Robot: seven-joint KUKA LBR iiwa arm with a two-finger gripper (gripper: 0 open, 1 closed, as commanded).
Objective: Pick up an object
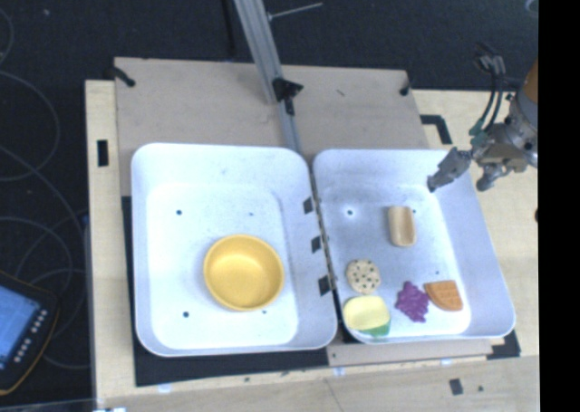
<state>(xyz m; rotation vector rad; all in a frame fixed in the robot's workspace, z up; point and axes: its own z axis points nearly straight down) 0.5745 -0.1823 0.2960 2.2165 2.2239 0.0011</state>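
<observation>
Saw a tan roll [401, 225] lying in the right bin [471, 247], near the middle, a bit toward the far side. Found it closest of all the toys to the pincer [464, 173], yet not touching it. Spotted the pincer up and to the right of the roll, over the far right rim of that bin. Saw its two fingers [443, 172] spread apart with nothing between them. Noticed the grey arm [517, 134] coming in from the right side.

Found a round cookie [362, 275] with dark dots nearer the front, down and left of the roll. Saw a yellow-green thing [366, 315] just below the cookie, at the front left corner of the right bin. Spotted purple grapes [412, 301] beside it, and an orange piece [444, 295] just right of the grapes, maybe touching them. Saw all four of these well apart from the pincer.

Looked at the left bin [163, 184] and saw a yellow bowl [242, 271] sitting right side up toward the front. Saw the two white bins side by side on a light bench [227, 102]. Noticed a grey pole [254, 21] leaning up from the far edge between the bins.
</observation>
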